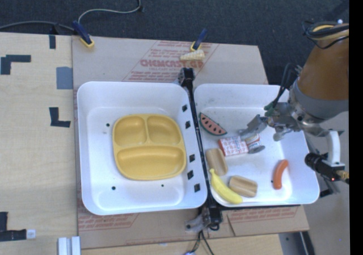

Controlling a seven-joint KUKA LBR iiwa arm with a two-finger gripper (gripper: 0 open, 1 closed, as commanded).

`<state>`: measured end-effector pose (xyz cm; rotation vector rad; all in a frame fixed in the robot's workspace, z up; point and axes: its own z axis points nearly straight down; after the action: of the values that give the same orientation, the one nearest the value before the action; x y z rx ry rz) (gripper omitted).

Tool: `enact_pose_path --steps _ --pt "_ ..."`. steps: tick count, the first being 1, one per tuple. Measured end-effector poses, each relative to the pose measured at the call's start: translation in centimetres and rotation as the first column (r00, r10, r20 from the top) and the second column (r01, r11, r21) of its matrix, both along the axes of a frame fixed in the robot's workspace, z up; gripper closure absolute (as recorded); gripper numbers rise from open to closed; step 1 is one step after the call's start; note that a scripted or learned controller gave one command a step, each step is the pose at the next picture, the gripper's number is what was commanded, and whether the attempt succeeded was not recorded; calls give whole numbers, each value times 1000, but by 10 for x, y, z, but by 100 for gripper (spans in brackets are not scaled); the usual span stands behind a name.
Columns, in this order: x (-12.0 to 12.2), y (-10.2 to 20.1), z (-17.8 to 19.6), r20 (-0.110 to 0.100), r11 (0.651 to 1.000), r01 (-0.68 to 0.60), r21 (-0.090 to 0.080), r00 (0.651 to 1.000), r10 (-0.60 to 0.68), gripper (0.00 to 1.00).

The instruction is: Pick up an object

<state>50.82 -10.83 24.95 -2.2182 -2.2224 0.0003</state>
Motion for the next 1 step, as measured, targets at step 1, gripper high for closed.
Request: enact_pose_path --steps 1 --pt "62 -42 -147 1 1000 2 -1 1000 -2 0"
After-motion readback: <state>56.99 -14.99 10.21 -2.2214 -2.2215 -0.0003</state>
